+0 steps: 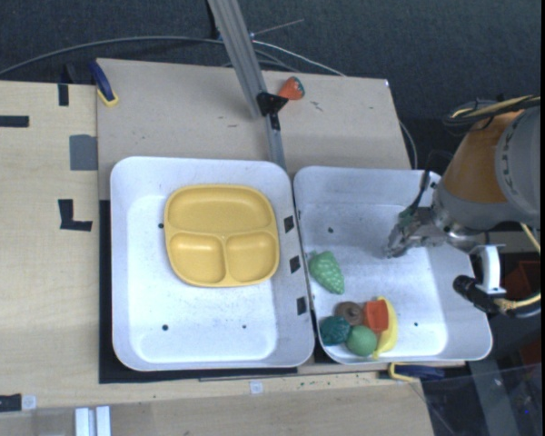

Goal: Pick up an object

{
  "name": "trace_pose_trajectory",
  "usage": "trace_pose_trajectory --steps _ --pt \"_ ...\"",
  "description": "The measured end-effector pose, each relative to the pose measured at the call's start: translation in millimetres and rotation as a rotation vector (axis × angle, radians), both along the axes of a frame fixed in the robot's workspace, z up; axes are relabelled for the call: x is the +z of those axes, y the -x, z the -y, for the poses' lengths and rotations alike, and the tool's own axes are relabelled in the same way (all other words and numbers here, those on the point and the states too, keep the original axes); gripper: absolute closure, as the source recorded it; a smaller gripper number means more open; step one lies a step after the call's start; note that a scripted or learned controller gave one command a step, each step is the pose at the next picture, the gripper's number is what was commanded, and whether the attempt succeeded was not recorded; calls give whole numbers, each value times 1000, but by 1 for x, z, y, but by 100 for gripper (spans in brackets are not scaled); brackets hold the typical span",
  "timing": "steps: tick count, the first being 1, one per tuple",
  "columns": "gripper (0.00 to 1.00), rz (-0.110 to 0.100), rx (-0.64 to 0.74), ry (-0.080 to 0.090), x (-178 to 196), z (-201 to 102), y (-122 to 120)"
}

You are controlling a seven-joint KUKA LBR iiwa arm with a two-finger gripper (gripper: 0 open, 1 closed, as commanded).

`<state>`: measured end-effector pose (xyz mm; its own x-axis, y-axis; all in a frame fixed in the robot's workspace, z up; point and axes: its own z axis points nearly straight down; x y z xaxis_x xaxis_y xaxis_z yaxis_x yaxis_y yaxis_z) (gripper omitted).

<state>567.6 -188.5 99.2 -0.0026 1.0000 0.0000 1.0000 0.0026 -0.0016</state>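
The arm reaches in from the right, its grey body and orange band above the right-hand bin (454,334). The jaws (401,241) hang low over the upper middle of that bin, above bare white floor. Whether they stand wide or narrow cannot be told from this slanted view, and nothing shows between them.

The things to pick lie in the same bin, toward its near left corner, well apart from the jaws. A pale green textured object (327,272) lies by itself near the bin's left wall. Below it sits a tight cluster in the corner: a brown ring-shaped piece (350,312), a dark teal lump (334,331) touching it from below, a round green ball (363,341) just beside the teal lump, an orange-red block (377,315) and a yellow curved piece (390,328) wrapping the cluster's right side.

The left-hand bin (141,334) holds a yellow divided plate (222,234), lying flat in the bin's upper half with one long compartment at the top and two smaller ones below.

Both bins rest side by side on the bench (163,116). A grey pole (236,34) slants down from the top of the view to a black clamp (270,104) on the bench, with a small orange and grey object (292,87) just beside it. A blue and yellow clip (103,83) lies near the board's upper left corner.
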Motion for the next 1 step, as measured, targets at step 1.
trace_pose_trajectory --steps 1 --pt "100 5 0 0 45 -7 -4"
